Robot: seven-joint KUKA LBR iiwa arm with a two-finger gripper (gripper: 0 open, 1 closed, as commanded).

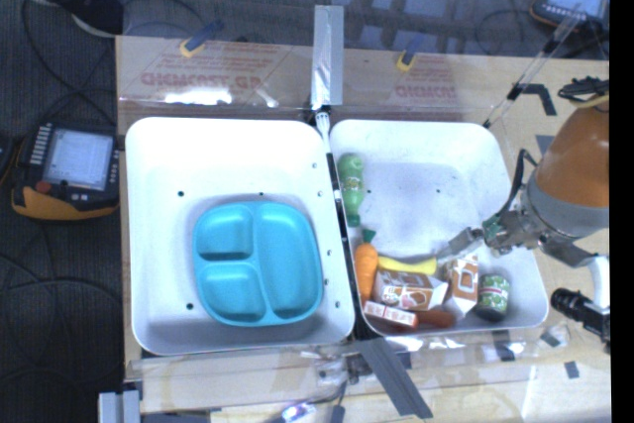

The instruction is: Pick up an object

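Hovering over the right bin [416, 149], the gripper [474, 241] nears the banana [408, 264]

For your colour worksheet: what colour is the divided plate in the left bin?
Light blue; the divided plate shows best in the camera view.

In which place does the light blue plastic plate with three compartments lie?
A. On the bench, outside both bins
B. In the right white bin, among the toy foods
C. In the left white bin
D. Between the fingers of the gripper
C: the light blue plastic plate with three compartments lies flat on the floor of the left white bin, apart from the toy foods in the right white bin.
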